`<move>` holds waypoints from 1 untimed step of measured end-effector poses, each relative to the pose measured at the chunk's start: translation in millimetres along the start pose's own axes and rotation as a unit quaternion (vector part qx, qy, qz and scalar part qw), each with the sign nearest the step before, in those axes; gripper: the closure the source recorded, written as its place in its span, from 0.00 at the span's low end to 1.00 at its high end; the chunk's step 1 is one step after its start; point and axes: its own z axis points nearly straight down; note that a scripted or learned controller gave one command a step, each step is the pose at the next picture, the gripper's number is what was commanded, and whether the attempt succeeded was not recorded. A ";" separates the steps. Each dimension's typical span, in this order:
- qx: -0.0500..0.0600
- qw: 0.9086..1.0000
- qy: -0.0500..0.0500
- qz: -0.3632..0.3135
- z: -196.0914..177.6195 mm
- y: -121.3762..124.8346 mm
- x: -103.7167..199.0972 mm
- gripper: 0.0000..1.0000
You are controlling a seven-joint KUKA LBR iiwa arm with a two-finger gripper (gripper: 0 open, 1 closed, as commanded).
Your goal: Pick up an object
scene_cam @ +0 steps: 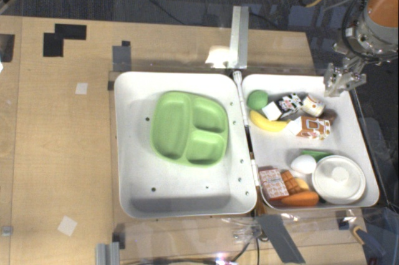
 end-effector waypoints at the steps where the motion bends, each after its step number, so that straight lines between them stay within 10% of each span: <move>1: -0.002 0.983 0.002 -0.184 5.5 73.3 61.2 1.00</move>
